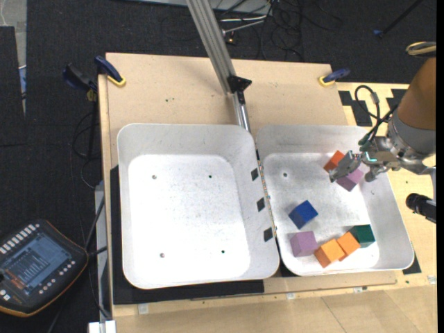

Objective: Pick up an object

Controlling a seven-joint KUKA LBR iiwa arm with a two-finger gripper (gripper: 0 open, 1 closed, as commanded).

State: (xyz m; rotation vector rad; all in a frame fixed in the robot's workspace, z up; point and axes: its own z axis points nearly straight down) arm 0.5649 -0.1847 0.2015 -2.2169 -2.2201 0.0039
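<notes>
While my gripper (347, 171) hangs over the purple block (350, 180) beside the orange block (334, 160) in the right bin (388, 255), its opening unclear, I should descend squarely on one block.

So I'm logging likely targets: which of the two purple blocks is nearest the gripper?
The purple block at the gripper, beside the upper orange block. The other purple block lies at the bin's near edge, below the blue block.

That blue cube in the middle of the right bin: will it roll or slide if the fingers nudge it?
The blue cube has flat faces and rests flat, so it probably slides rather than rolls. It looks small and rigid, likely light. The right bin floor looks smooth, so a nudge may push it away.
</notes>
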